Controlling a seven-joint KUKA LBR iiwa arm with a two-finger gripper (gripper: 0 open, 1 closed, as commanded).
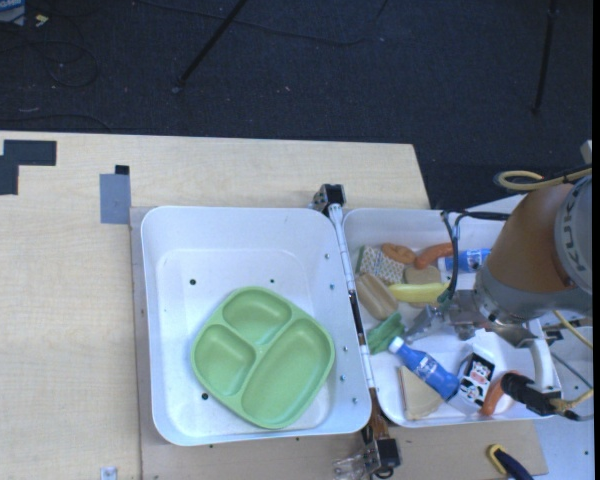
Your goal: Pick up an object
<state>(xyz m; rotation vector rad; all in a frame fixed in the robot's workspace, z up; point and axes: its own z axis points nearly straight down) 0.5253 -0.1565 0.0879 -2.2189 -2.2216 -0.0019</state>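
Two bins: left bin (pixel 160 268) bears green divided plate (pixel 263 356); right bin (pixel 380 223) bears my gripper (pixel 442 313) low among clutter, near yellow banana (pixel 416 293) and blue bottle (pixel 425 368); finger state perhaps hidden, cannot tell.

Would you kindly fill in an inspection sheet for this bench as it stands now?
Surface: wooden bench bearing two white bins, left bin and right bin.
Job's things: right bin holds a blue bottle, a yellow banana-like piece, a green piece and other small items.
Clutter: green divided plate in the left bin.
Grippers: pincer low over the right bin's pile; grasp not discernible.
Cables: yellow cable by the arm.
Surroundings: dark floor behind the bench; dark patches on the bench top.
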